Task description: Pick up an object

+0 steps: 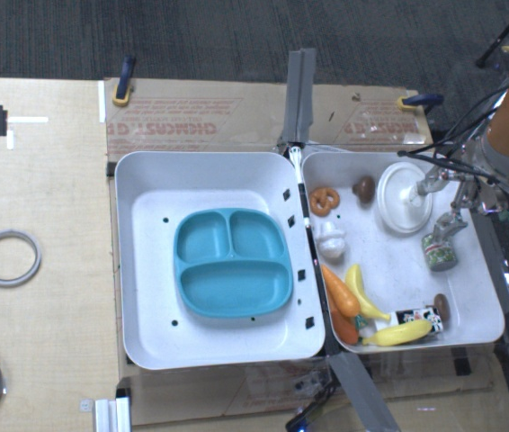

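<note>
Jaws hang at the right side of the right bin [484,286], directly over a small grey-green object [439,253] on the bin floor, and whether they are clenched on it or released cannot be told. Just left of them is a white bowl [403,201], with a pretzel [324,200] farther left, and a carrot [340,295] and banana [403,333] nearer the front wall. A teal divided plate [234,262] lies in the left bin [138,241].
</note>
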Motion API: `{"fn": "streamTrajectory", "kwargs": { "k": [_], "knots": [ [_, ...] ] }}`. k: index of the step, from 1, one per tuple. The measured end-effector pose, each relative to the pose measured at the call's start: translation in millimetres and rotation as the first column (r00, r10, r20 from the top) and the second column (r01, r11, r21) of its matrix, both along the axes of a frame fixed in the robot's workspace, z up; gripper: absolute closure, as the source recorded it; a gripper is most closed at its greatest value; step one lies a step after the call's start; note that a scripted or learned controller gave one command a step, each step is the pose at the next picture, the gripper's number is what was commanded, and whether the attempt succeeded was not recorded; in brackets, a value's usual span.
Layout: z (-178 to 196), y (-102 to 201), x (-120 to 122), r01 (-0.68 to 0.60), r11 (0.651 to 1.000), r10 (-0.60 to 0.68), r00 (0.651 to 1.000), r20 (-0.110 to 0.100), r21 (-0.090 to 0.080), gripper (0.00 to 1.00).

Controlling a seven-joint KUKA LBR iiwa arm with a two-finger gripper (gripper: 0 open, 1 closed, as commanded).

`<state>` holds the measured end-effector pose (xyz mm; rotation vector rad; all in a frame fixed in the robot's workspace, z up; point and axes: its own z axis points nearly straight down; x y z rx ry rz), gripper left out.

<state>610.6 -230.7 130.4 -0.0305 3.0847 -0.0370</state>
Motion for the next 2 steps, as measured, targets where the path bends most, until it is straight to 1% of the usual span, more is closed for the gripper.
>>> {"fn": "streamTrajectory", "kwargs": {
  "k": [1,2],
  "knots": [
    [-1.7,-4.5,2.9,0.045,0.999,-0.045,0.999,0.001,-0.001,0.0],
    [-2.1,-4.2,4.6,0.091,0.996,-0.091,0.996,-0.004,0.004,0.0]
  ]
}}
